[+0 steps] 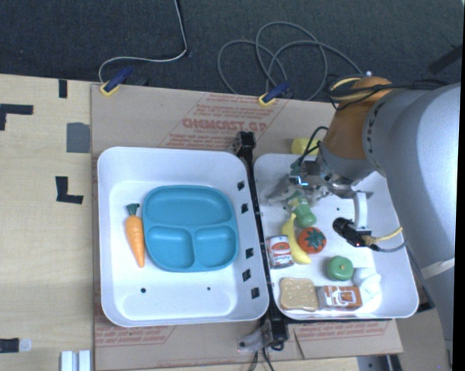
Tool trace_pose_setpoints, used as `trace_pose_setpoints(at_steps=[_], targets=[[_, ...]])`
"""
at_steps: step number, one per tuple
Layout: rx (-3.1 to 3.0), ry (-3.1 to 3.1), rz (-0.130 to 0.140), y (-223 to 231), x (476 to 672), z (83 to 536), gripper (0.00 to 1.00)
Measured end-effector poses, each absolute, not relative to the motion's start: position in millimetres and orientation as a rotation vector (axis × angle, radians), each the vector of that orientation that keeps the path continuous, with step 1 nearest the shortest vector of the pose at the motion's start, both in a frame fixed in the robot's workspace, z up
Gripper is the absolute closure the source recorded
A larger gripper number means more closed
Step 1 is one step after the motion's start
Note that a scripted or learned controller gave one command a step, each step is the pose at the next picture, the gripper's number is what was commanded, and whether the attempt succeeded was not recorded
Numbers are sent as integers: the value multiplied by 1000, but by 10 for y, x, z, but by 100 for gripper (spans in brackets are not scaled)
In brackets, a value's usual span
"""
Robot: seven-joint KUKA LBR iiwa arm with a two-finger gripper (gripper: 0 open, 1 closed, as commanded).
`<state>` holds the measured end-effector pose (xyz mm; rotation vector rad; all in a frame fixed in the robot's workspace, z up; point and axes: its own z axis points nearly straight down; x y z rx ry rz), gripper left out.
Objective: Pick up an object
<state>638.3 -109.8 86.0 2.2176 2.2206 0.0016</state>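
My gripper [297, 192] hangs low over the back left part of the right bin [406, 295], with the grey arm and its orange band reaching in from the right. Just in front of it lies a small green toy [304, 217], close to or touching the gripper. A yellow banana [294, 235] and a red tomato [312, 240] lie right below that. Nothing is visibly held.
The right bin also holds a small can [280, 251], a green round toy [340, 267], a bread slice [298, 294], a red and white packet [341, 297] and a white piece [370, 282]. The left bin [111, 169] holds a blue divided tray [191, 227] and a carrot [135, 237].
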Motion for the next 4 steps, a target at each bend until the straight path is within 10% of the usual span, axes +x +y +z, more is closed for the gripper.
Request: trace_pose_setpoints(at_steps=[3,4], targets=[[2218,2220,0,-971,6406,857,0],[2218,2220,0,-970,6406,954,100]])
